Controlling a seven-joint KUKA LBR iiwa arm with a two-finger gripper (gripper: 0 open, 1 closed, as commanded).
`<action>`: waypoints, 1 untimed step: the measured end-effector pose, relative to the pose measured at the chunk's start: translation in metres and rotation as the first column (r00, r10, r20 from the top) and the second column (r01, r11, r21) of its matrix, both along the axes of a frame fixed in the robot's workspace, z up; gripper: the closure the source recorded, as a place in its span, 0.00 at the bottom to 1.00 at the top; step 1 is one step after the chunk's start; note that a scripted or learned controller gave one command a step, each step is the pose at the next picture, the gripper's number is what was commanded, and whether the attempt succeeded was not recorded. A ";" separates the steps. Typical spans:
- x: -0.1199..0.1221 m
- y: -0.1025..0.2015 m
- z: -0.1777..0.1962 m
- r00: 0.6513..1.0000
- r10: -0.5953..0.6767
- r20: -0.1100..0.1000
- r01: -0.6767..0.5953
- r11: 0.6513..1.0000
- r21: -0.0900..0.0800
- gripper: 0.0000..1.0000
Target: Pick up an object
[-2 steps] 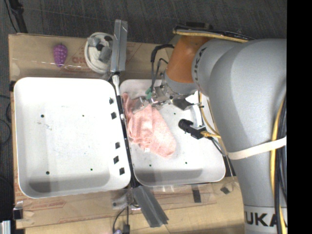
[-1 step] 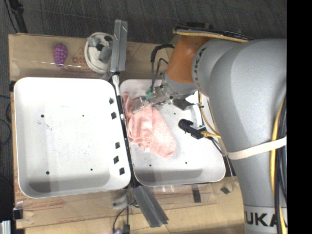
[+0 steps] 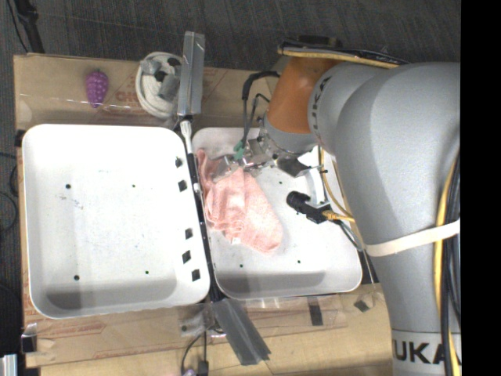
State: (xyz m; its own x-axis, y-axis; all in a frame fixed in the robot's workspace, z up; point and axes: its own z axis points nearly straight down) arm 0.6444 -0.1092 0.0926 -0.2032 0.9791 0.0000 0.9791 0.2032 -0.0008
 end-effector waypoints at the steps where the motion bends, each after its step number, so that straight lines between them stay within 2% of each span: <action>1: 0.000 0.000 0.010 1.000 0.003 -0.001 -0.003 1.000 0.000 1.00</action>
State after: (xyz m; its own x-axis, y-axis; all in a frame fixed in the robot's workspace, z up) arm 0.6445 -0.1093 0.1027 -0.2058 0.9786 0.0006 0.9786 0.2058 -0.0019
